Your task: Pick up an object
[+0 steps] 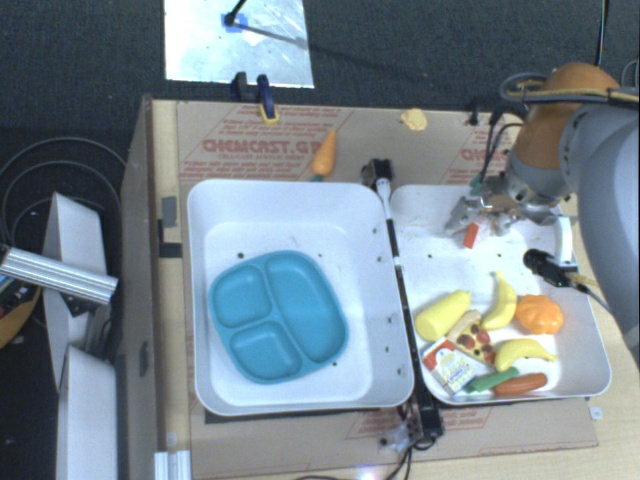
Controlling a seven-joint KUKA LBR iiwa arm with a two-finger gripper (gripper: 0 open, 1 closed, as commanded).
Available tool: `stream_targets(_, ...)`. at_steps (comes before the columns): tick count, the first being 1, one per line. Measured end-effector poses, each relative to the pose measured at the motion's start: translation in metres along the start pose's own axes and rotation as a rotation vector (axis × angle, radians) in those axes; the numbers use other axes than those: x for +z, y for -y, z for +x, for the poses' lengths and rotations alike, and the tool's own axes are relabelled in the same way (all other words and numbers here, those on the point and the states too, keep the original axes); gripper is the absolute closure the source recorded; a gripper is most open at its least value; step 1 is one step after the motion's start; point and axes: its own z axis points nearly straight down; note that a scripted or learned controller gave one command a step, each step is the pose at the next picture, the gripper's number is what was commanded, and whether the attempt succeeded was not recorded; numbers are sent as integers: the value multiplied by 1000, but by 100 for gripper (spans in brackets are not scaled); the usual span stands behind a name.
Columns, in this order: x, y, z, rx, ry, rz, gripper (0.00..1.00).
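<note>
Front edge: cables and a small dark clip (425, 423) lie at the near lip of the cardboard, where the two bins meet.
Right bin (430, 218): toys crowd its near corner, namely a yellow lemon-like piece (442, 314), two bananas (502, 303) (524, 351), an orange fruit (540, 314), a pizza slice (472, 340), a small printed card (452, 368), a red sausage (520, 384) and a green pod (490, 379).
Claw (482, 215): low over the far part of the right bin, well apart from the toy pile; a small red-orange bit (470, 235) sits at its near tip, but whether that is a toy or part of the tool is unclear.
Claw state: too small and blurred to judge whether the fingers are spread or closed.
Arm (600, 158): grey with an orange band, cut off by the right edge.
Left bin (200, 228): carries a blue divided plate (277, 314).
Bench: brown printed cardboard (260, 133) under both bins; a carrot (323, 154) and a pale lump (414, 119) rest on it beyond the bins.
Room: dark carpet (70, 58), a shiny metal sheet (238, 28) at the far side, white panels (75, 238) at left.
</note>
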Motion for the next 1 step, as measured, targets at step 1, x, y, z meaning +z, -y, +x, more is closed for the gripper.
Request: stream_targets(1, -12, -2, 3, -6, 0, -17, 100)
